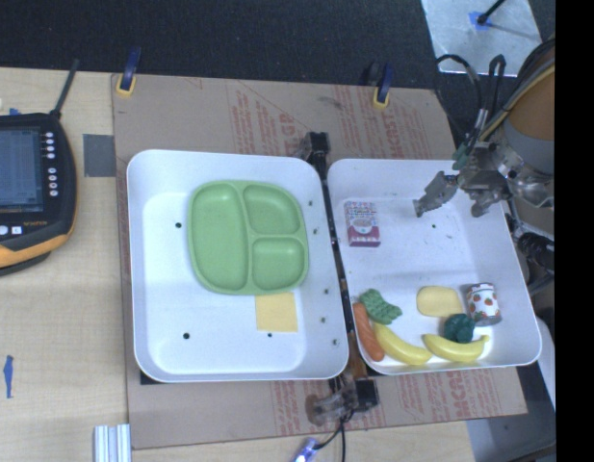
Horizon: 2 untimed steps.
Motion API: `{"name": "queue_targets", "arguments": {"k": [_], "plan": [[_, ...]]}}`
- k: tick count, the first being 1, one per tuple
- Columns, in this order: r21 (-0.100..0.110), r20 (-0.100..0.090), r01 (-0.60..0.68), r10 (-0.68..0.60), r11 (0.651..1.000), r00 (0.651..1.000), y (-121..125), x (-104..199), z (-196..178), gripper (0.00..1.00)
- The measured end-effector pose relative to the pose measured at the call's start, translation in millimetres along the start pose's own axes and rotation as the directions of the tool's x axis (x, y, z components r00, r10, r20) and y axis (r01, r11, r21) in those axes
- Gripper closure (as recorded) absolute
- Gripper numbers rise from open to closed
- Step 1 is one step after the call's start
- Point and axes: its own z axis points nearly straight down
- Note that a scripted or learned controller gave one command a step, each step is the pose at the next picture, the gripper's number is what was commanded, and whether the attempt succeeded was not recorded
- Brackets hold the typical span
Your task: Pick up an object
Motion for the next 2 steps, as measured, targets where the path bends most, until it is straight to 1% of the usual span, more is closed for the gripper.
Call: {"name": "queue_targets", "arguments": {"k": [1, 2], "plan": [[0.001, 0.001, 0.001, -0.001, 1.000, 1.000, -32, 4, 151, 0.00], [0.000, -0.001, -0.003, 0.003, 1.000, 1.000, -102, -56, 101, 0.00]]}}
